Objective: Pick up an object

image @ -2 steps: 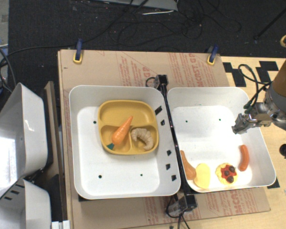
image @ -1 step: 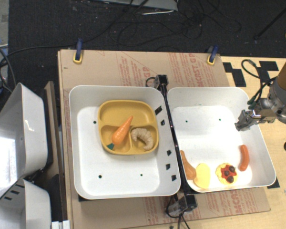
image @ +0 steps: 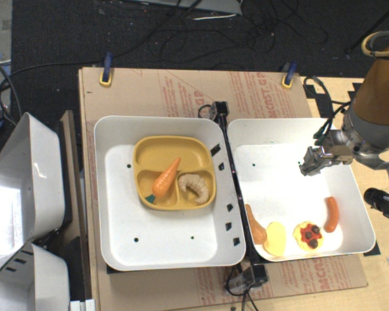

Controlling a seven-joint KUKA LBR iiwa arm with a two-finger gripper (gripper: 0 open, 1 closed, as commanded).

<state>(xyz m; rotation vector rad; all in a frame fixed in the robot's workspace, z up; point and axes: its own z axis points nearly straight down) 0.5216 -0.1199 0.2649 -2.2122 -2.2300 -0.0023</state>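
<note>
Nothing lifted yet: dark two-finger gripper (image: pixel 309 165) hovering over bare floor of right shallow white bin (image: pixel 279 193), jaws' state impossible to tell, nothing seen between them; small orange-red sausage (image: pixel 331 214) near, red-topped round pastry (image: pixel 309 234) beside it, all untouched.

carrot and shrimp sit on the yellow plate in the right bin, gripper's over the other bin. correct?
Wrong bin. The camera view shows the yellow plate, with the carrot and shrimp, in the left bin; the gripper is over the right bin.
</note>
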